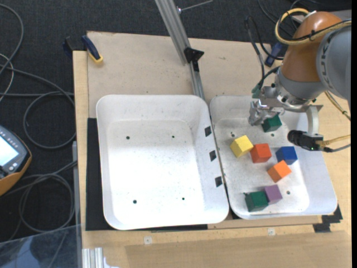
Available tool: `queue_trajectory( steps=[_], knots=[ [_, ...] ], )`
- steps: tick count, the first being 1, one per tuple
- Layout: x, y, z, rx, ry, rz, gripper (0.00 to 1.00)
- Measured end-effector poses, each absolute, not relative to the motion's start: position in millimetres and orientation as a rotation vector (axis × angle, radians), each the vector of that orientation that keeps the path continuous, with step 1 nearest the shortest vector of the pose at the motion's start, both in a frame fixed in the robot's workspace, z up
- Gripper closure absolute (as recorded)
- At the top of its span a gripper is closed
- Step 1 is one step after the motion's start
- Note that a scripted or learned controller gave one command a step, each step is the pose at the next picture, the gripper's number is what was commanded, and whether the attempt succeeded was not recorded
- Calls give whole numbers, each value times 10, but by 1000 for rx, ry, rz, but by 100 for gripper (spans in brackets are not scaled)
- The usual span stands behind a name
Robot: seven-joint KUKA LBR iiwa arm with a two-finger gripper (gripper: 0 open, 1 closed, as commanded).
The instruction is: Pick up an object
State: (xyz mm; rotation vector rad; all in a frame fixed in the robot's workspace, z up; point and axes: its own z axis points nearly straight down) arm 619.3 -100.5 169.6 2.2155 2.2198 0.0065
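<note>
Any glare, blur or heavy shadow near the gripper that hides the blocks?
Camera view: even, soft light, no glare on the right bin; gripper and green block beside it are slightly soft, their contact unclear; yellow block and the other blocks read sharply with faint shadows.

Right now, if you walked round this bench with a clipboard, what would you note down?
Surface: wooden bench bearing two white bins, left bin and right bin.
Job's things: right bin holds yellow block, red block, blue block, orange block, purple block, green block; another green block by the gripper.
Clutter: blue-and-yellow clamp.
Grippers: gripper low over right bin's far end.
Cables: loose on floor, left.
Surroundings: dark carpet, metal pole.
</note>
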Motion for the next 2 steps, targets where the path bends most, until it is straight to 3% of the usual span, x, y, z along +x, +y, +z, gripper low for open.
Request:
queue_trajectory(
  steps=[2],
  knots=[
    [6219,-968,2693,2215,2218,8,100]
  ],
)
